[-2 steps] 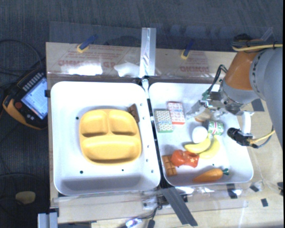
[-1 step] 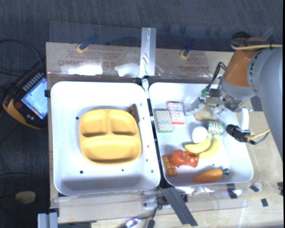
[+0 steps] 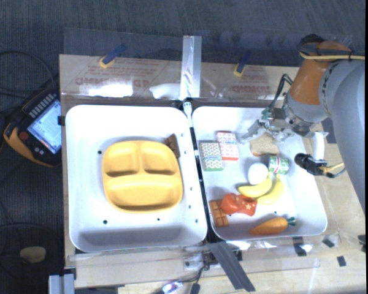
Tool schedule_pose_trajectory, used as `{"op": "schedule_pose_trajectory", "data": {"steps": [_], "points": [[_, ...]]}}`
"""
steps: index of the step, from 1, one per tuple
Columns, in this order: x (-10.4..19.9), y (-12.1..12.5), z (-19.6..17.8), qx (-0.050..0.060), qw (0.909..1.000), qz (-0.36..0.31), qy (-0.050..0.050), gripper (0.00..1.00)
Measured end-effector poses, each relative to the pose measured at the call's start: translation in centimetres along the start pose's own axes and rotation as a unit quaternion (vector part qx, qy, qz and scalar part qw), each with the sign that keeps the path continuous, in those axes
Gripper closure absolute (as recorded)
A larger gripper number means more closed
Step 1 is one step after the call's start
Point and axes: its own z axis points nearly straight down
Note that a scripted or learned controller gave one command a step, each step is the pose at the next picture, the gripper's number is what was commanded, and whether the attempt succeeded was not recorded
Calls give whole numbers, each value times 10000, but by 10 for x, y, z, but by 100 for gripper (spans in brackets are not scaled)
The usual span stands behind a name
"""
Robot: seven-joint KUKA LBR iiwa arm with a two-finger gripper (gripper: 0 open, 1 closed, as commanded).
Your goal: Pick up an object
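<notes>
My gripper (image 3: 271, 130) hangs over the far right part of the right bin (image 3: 313, 210), below the orange band of the arm. It looks open, with its fingers spread to either side just behind a tan bread slice (image 3: 264, 145); nothing shows between them. Lying near it in that bin are a white egg (image 3: 257, 173), a small green can (image 3: 278, 164), a yellow banana (image 3: 262, 190), a red pepper (image 3: 238, 205), an orange carrot (image 3: 270, 226), a brown waffle piece (image 3: 217, 212) and two small printed boxes (image 3: 219, 151).
The left bin (image 3: 86, 225) holds a yellow divided tray (image 3: 142, 175) with a small brown item (image 3: 172, 143) at its far right corner. A grey divider (image 3: 191, 66) stands behind the bins. A black part (image 3: 308, 162) sticks out of the arm over the right rim.
</notes>
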Motion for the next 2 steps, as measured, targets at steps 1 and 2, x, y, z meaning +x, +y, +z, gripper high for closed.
{"op": "schedule_pose_trajectory", "data": {"steps": [1, 2], "points": [[48, -19, -9, 62, 9909, 1345, -28, 0], [30, -34, -1, -24, 9999, -100, -4, 0]]}}
